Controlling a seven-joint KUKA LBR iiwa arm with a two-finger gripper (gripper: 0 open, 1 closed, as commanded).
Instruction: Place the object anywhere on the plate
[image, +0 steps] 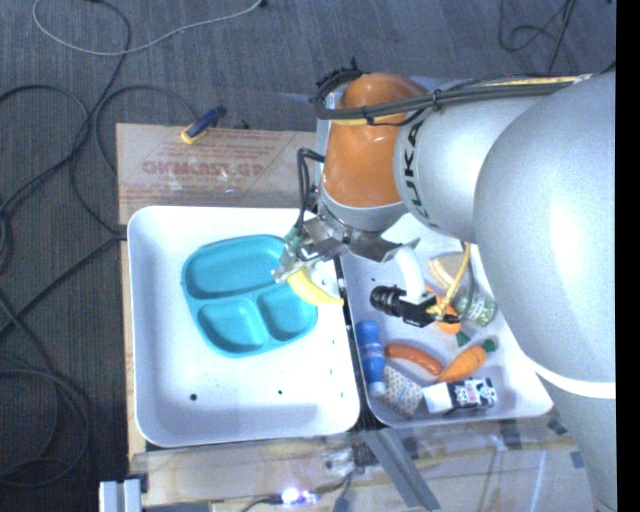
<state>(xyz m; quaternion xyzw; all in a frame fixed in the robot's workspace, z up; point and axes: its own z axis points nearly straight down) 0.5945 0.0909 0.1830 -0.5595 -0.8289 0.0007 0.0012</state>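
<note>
In the left bin: shallow white tray; holds the plate, set toward its far half
Board: brown sheet with faded red print, lying beyond the left bin; a small blue-and-yellow item rests at its far edge
Plate: blue, divided into three compartments, one long and two smaller; lies flat and slightly turned in the left bin
Gripper: poised above the plate's right rim, near the wall between the two bins; whether it is spread or closed cannot be told from this angle
Yellow object: small, curved, pale yellow; sits directly beneath the gripper at the right edge of the plate, partly over the near-right compartment; whether it is gripped or resting there cannot be told
Arm: grey, orange band above the wrist; enters from the right and covers much of the right bin
Right bin: white; contains a blue bottle, a reddish sausage, an orange carrot, a patterned pouch and a white-and-black box, all crowded close together toward its near end
</note>
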